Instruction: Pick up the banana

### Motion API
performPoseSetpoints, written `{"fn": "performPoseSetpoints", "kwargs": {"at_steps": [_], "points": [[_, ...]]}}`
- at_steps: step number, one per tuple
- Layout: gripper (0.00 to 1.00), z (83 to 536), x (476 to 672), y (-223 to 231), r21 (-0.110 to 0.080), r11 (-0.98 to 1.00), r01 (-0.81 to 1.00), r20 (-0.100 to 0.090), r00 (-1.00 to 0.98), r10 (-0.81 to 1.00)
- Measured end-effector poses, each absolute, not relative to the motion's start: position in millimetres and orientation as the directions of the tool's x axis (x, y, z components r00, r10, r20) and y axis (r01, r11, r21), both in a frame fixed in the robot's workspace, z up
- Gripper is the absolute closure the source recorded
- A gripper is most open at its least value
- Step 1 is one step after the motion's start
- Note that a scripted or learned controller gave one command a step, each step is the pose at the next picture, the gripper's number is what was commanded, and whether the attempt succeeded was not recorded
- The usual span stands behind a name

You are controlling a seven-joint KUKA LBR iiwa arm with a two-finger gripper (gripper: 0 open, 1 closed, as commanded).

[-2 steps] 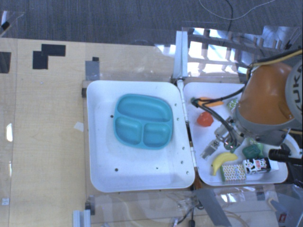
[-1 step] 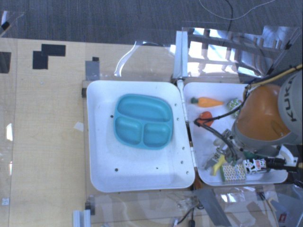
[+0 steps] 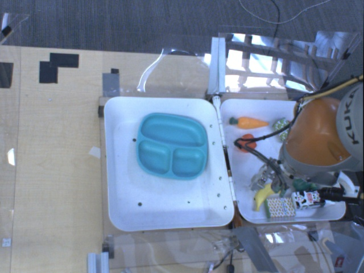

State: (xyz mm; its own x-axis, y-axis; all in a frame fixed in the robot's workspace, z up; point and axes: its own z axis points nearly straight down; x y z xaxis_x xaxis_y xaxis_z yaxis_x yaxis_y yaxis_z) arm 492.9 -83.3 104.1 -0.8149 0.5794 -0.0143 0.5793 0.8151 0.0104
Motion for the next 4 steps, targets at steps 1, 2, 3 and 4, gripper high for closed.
{"fn": "performPoseSetpoints", "kwargs": {"at_steps": [1, 2, 3, 4], "points": [[1.00, 185.7, 489.0, -4.3, 0.007, 0.652, 0.759, -0.005, -0.652, 0.759], [0.00, 185.6, 488.9, -4.3, 0.007, 0.652, 0.758, -0.005, -0.652, 0.759], [0.00, 185.9, 488.8, -73.1, 0.004, 0.817, 0.576, -0.008, -0.817, 0.576], [0.00, 89.7, 491.8, -93.6, 0.004, 0.952, 0.307, -0.015, -0.952, 0.307]]}}
